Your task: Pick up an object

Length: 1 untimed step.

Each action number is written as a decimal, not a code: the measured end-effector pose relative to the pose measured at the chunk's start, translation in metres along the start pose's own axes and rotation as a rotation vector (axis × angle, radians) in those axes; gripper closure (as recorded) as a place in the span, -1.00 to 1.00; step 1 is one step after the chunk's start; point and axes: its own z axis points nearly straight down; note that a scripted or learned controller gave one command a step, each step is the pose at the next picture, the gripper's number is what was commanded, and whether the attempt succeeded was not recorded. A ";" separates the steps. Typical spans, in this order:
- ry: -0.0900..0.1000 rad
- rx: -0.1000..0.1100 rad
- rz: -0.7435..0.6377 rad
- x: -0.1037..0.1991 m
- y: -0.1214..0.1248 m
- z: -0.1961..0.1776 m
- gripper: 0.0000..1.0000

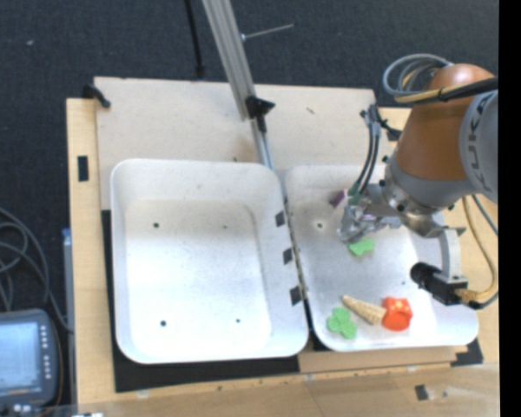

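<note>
My gripper point(356, 226) hangs low over the right bin point(321, 320), its tip just above a small green piece point(361, 248). A bit of purple point(337, 199) shows at the gripper's upper left. Near the bin's front lie a green clover-shaped toy point(341, 322), a tan cone point(362, 309) and a red-orange toy point(397, 314). The arm's orange and grey wrist point(434, 146) covers the bin's right part.
The left bin point(122, 233) stands beside the right one. A slanted metal pole point(230, 50) rises from behind the bins. A black fitting point(434, 281) on cables hangs by the right bin's edge. The bench's wooden border point(200, 102) runs behind.
</note>
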 end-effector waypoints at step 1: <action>0.001 -0.003 -0.001 0.052 0.014 -0.011 1.00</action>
